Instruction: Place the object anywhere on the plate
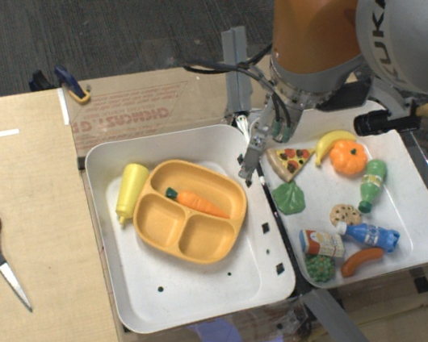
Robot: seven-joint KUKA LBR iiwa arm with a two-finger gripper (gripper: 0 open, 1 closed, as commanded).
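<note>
Carrot point(200, 200) already lies on the plate point(155, 220), stretched along the divider of the upper compartment with its green top toward the upper left. The plate is a yellow divided dish sitting in the left bin point(138, 298), with a yellow bottle point(130, 191) just beside its upper-left rim.

The end effector point(254, 157) hangs over the strip between the two bins, just right of the plate's rim and apart from the carrot. I see nothing between its tips, but whether it is released or clenched I cannot tell from this slant.

Judging by how things lie, the placing step looks done: the object rests inside the plate, not on its edge, and the arm is off it. If so, the next move calls only for lifting clear without clipping the plate rim or the bin wall below the tool.

If instead another object is meant, it would come from the right bin point(424, 248), where a pizza slice point(289, 161), banana point(332, 142), orange point(348, 158), green leaf point(289, 197), green bottle point(372, 184), cookie point(341, 215), blue bottle point(371, 236) and sausage point(360, 261) lie close together. The pizza slice is nearest the tool; crowding makes a clean pick there the likely difficulty.
</note>
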